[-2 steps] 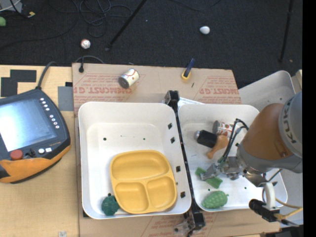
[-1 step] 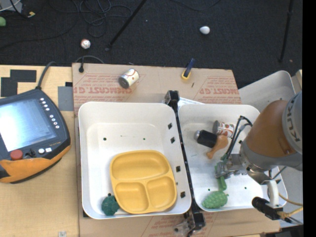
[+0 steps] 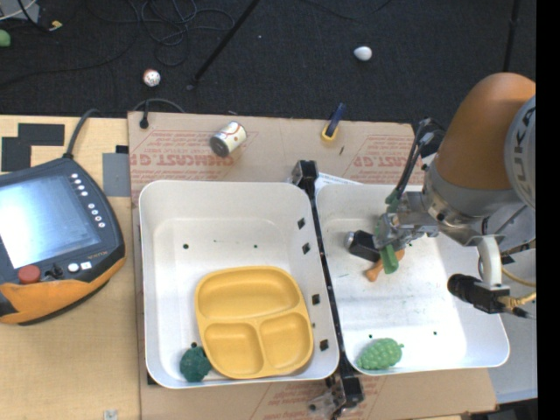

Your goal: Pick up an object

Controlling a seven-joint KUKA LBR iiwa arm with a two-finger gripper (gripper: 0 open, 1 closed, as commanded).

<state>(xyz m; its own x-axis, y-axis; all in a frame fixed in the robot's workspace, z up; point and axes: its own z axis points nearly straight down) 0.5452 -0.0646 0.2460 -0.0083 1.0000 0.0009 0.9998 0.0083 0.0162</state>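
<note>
Our tool (image 3: 388,250) is down in the right bin (image 3: 472,344), on the orange and green carrot (image 3: 379,268) beside a black block (image 3: 362,246). We cannot tell its grip state. We judge nothing lifted yet; raising the carrot remains.

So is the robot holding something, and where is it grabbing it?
Cannot be told. The gripper is down in the right bin, right over a green and orange thing, but the grip itself is hidden.
</note>
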